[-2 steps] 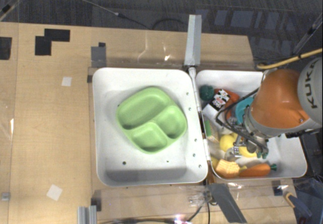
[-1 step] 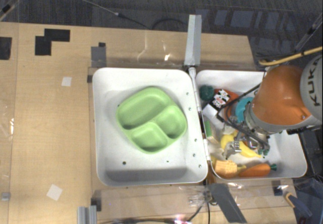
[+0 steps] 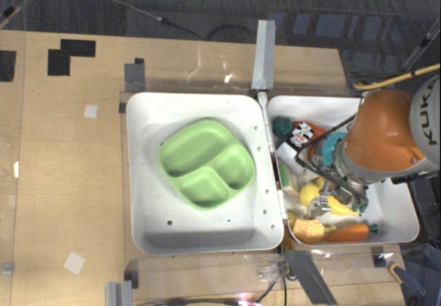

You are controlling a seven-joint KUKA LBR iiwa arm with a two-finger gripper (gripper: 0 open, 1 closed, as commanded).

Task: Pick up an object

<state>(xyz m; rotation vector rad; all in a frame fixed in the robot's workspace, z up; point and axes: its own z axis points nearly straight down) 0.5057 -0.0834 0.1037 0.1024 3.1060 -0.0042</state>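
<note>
Two white bins sit side by side on the bench. The left bin [image 3: 145, 229] carries a green divided plate [image 3: 207, 170], lying slightly askew across the middle of the floor. Crossing the divider, the right bin [image 3: 406, 225] holds a jumble of small toys crowded toward its left and front: a green piece [image 3: 280, 125] at the back corner, a black-and-white spotted toy [image 3: 299, 136] just beside it, a yellow lemon-like piece [image 3: 309, 194] lower down, a corn cob [image 3: 309, 230] at the front wall, and an orange carrot [image 3: 350, 231] touching the corn's right end.

The gripper [image 3: 329, 196] hangs over this pile, next to the lemon and a yellow banana-like toy [image 3: 341, 208], with the orange-banded wrist above it hiding much of the bin. Whether the claw is spread or closed cannot be told (the wrist and cables crowd it), and nothing is visibly pinched.

These look like hollow plastic play food: light, rigid, smooth and apt to slip or roll out of a pinch. The carrot seems the easiest target, taken across its thick middle, since it lies free along the front wall.
</note>
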